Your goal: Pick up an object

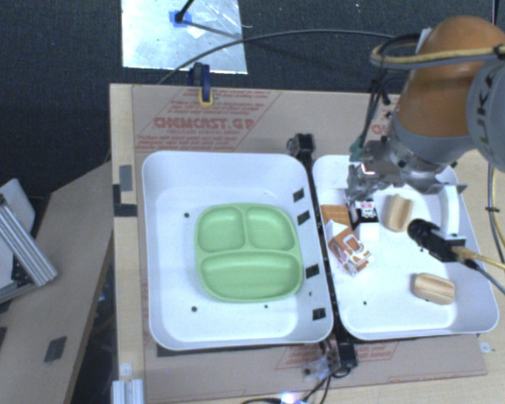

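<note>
Biggest thing on the bench is a brown board (210, 124) printed CHEMCAST GP, lying under both bins. The grey arm (454, 82) w/ orange band comes in from view-right and bends down over the right bin (387, 314). Its gripper (362, 194) hangs over that bin's far-left part, close to the wall btw the two bins. The angle's poor, so I can't make out whether it's spread or closed up.

The left bin (164, 225) sits well to view-left of the gripper. In it is a green divided plate (248, 252) w/ three compartments, lying flat at approx the bin's centre.

The loose objects for picking all lie in the right bin:
- **Orange-and-white carton (350, 252):** nearer the camera than the gripper and slightly view-left of it. It's skewed at an angle, by the dividing wall.
- **Tan rounded block (433, 288):** well apart from the gripper, toward view-right and the bin's near edge.
- **Tan cylinder (396, 212):** just view-right of the gripper, lying tilted.
- **Orange-brown block (337, 215):** just view-left of the gripper tip, touching or nearly touching the carton's far end.
- **Black-white-red item (368, 212):** the smallest, right at the gripper tip. Poss. a small box, but it's too blurred to name.
</note>
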You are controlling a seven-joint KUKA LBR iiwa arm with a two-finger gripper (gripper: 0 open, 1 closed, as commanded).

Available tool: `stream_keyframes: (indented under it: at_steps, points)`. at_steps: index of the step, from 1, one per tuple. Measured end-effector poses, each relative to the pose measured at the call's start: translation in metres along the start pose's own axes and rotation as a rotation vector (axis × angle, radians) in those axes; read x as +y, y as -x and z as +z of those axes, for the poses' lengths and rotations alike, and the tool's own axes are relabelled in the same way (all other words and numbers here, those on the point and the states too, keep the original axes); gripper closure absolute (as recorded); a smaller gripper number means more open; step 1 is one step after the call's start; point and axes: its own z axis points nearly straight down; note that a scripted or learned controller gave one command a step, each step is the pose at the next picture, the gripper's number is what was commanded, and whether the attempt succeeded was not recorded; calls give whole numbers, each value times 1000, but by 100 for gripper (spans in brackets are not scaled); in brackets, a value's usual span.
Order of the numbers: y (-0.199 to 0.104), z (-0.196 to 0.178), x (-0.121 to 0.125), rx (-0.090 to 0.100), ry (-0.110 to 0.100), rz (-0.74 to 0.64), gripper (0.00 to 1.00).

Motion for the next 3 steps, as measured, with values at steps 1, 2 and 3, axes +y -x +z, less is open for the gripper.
stream_keyframes:
  at_steps: [1, 2, 3]
  points:
    - [-56, 21, 16, 0, 0, -1, 100]
    - [-107, 29, 25, 0, 0, 0, 100]
    - [-104, 29, 25, -1, -1, 4, 0]
